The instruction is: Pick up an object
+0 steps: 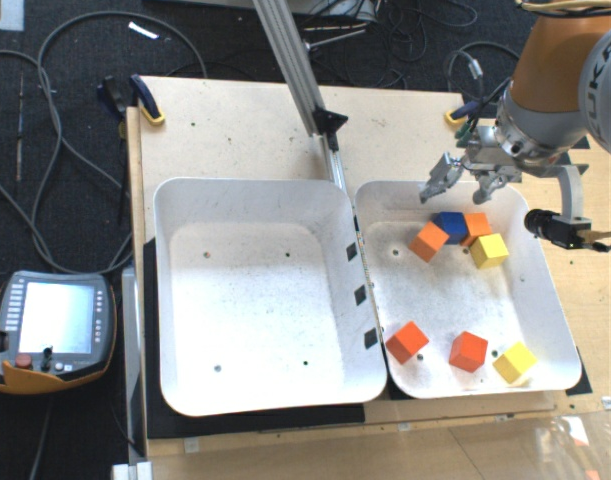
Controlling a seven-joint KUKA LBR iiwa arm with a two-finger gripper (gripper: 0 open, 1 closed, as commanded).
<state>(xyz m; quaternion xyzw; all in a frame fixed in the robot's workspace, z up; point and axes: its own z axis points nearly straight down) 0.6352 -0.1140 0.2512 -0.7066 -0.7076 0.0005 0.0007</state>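
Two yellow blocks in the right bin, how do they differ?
The upper yellow block sits in a cluster, against an orange block beside the blue block, just below the hand. The lower yellow block lies apart near the bin's front corner, far from the hand. Both look alike in colour and size.

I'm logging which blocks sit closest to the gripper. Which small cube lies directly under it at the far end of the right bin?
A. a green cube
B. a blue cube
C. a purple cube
B: the small blue cube lies just below the two-finger gripper, between orange cubes in the right shallow white bin.
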